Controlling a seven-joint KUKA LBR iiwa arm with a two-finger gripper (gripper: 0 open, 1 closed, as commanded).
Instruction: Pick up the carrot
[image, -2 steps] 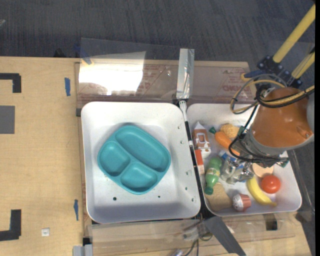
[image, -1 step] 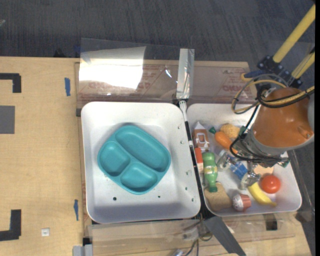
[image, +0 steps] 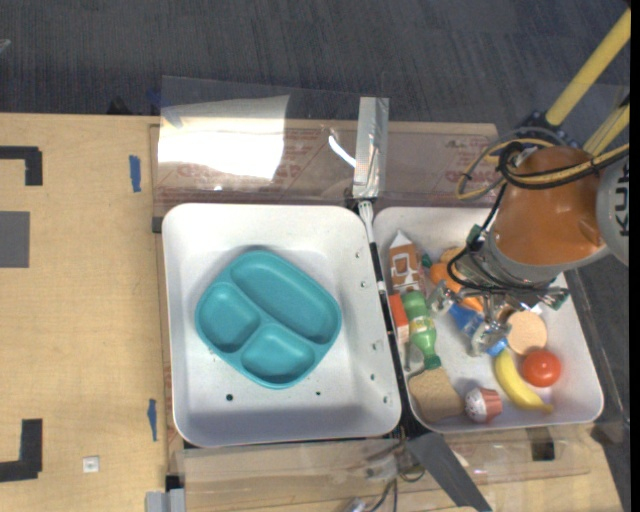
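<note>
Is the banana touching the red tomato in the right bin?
Touching. The camera view shows the tomato pressed against the upper part of the banana, with no white bin floor visible between them.

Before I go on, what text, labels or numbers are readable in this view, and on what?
"KU", white letters cut off by the frame edge, on the grey arm above its orange band.
Red print on the cardboard strip behind the right bin: too blurred to read.
Small orange-and-white carton in the right bin: white markings on its face, too small to read.
Nothing else legible; the teal plate is unmarked.
</note>
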